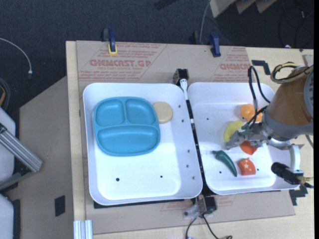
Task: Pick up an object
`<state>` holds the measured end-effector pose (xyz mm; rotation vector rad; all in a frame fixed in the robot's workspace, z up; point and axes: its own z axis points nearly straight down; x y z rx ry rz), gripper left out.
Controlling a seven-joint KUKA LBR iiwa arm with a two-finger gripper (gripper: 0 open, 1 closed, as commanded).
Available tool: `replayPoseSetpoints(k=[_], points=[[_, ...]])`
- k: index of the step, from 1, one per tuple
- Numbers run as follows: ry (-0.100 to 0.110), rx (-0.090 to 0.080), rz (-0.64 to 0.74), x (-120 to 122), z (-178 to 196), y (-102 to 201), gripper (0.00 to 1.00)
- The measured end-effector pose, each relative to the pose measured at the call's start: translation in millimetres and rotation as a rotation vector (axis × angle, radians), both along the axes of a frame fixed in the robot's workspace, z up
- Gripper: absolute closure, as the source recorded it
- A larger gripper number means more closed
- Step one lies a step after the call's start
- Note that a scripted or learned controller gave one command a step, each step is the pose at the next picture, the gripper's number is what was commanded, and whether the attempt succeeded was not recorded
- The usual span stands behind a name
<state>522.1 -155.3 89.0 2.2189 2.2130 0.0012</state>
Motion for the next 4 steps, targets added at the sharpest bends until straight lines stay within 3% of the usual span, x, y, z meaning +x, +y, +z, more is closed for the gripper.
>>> replayPoseSetpoints(k=[1, 3, 4], points=[[-0.009, -0.006, -0.001, 2, 12, -1, 1.00], [0.000, 0.002, 0.003, -6, 104, -12, 1.00], [0.002, 0.003, 0.003, -5, 126, -13, 1.00]])
